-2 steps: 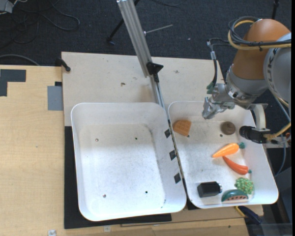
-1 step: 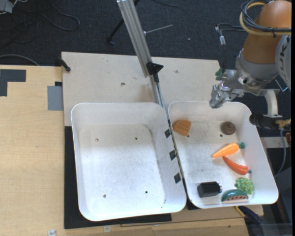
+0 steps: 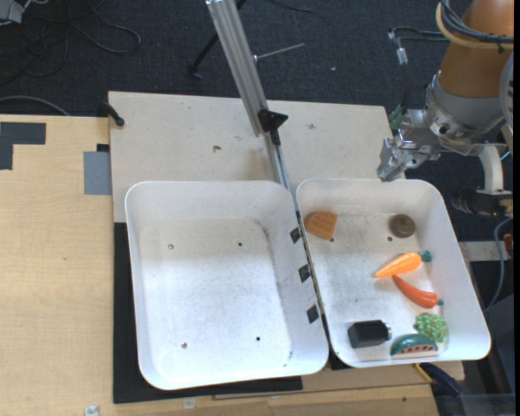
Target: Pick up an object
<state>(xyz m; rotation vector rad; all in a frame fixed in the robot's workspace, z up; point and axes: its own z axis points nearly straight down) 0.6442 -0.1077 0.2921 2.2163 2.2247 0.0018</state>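
The right bin [image 3: 449, 232] holds several objects: a brown bread-like piece [image 3: 321, 224] near its left wall, a small dark round object [image 3: 403, 225], an orange carrot [image 3: 398, 265], a red chili [image 3: 416, 291], a black block [image 3: 368, 333], green grapes [image 3: 431, 326] and a watermelon slice [image 3: 413, 347]. My gripper [image 3: 393, 167] hangs above the bin's far rim, up and slightly left of the dark round object. Nothing shows between its fingers.
The left bin [image 3: 147, 232] lies beside the right one, with black clips [image 3: 304, 271] along the shared wall. A slanted aluminium bar [image 3: 243, 68] rises behind the bins. Cables lie on the dark floor beyond the bench.
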